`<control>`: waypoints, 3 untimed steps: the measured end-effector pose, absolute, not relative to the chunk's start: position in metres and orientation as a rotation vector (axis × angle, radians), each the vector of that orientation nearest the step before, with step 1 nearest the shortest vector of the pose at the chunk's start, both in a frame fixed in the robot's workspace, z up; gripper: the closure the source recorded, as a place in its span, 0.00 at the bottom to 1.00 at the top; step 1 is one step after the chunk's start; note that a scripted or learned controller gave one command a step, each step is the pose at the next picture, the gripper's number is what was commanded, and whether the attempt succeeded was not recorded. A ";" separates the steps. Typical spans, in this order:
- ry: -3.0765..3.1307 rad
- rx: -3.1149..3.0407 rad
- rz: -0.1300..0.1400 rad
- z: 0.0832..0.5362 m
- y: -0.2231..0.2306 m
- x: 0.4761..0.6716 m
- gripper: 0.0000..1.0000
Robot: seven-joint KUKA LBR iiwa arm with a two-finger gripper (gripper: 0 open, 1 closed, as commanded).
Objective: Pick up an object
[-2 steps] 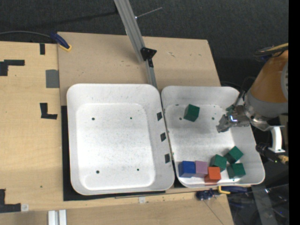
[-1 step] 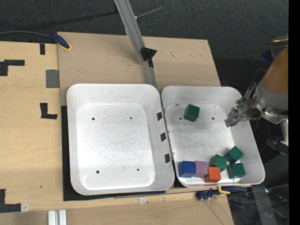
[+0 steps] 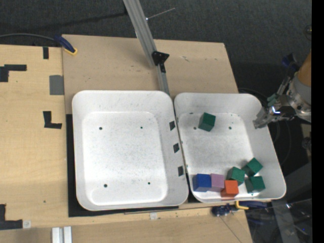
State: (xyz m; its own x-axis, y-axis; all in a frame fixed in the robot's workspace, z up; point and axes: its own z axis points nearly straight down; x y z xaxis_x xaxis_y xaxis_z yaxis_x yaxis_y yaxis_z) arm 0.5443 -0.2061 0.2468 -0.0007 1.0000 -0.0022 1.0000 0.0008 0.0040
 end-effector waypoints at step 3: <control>2.229 2.216 -0.002 0.240 -0.040 0.588 1.00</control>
State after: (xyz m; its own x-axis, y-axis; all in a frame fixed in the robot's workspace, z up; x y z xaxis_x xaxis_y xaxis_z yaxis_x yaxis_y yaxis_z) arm 0.5881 -0.0400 0.2397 -0.0059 1.0000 0.0005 1.0000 0.0059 -0.0021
